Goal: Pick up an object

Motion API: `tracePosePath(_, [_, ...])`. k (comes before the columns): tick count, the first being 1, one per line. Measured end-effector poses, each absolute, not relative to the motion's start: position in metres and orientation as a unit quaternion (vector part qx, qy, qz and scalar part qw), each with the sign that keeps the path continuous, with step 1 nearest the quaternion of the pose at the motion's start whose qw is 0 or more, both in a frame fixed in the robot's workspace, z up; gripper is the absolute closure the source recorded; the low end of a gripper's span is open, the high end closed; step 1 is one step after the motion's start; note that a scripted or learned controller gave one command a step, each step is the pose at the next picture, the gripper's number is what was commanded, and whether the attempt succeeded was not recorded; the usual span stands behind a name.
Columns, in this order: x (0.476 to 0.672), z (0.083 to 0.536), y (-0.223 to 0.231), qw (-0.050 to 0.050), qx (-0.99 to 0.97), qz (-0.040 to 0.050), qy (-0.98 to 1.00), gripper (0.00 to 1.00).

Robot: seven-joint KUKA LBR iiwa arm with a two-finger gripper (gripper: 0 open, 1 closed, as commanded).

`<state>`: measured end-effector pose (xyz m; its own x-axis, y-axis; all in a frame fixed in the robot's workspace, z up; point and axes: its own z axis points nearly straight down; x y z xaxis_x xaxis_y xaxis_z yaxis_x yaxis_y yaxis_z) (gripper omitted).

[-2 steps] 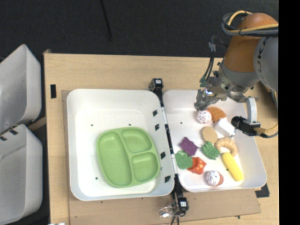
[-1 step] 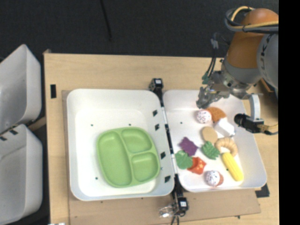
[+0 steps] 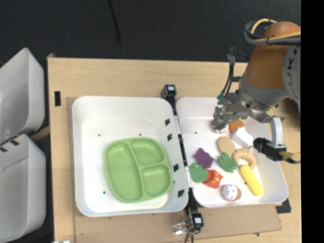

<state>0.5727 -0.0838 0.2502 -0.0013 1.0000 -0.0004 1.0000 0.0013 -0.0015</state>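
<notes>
- Grey two-finger gripper [image 3: 221, 120] hangs low over the upper part of the right shallow white plastic bin [image 3: 202, 108]; whether it is parted or closed cannot be told from this slant.
- Nearest candidate: small orange block-like toy [image 3: 235, 125], just beside the gripper on its right, partly hidden under the wrist. Nothing visibly sits between the tips.
- Other toys cluster below the gripper, toward the bin's near edge: tan rounded oval piece [image 3: 226, 145], purple lumpy grape-like toy [image 3: 204, 157], yellow corn cob of smooth plastic [image 3: 251, 179], its long axis running down and right.
- Speckled white ball [image 3: 229, 192] lies near the bottom rim.
- Left white bin [image 3: 86, 110] holds a pale green three-compartment plastic tray [image 3: 137, 168], matte, rounded corners.
- Judgement: the orange toy probably needs a short sideways shift.
</notes>
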Motion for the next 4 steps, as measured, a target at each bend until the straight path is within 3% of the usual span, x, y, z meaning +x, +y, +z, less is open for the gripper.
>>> tracePosePath(1, [0.53, 0.243, -0.05, 0.001, -0.706, 0.001, -0.709, 1.0])
tracePosePath(4, [0.54, 0.235, -0.056, 0.0, -0.706, -0.0002, -0.708, 1.0])
